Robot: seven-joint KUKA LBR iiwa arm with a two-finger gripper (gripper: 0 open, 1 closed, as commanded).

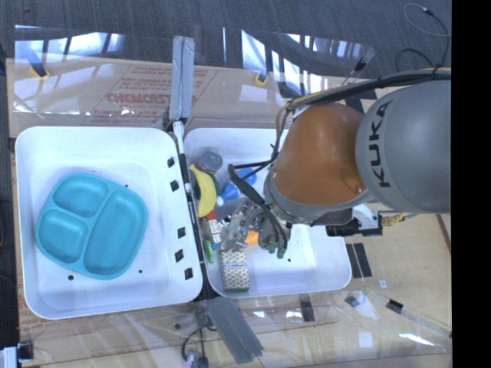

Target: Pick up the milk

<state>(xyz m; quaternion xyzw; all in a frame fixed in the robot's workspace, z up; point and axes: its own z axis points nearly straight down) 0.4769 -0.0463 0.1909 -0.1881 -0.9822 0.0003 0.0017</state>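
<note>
Tool (257, 232) low in the right bin (330, 278), amid clutter; finger state impossible to tell. Likely milk (235, 268): patterned carton just below-left of tool, long axis up-down in view, against bin's near wall.

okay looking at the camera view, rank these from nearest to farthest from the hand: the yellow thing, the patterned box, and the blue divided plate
1. Patterned box: just below-left of the hand, in the right bin.
2. Yellow thing: up-left, by the right bin's left wall.
3. Blue divided plate: far left, in the left bin.

Divided plate (92, 225) in left bin (46, 148); right bin (326, 278) (cluttered) beside it.
</note>
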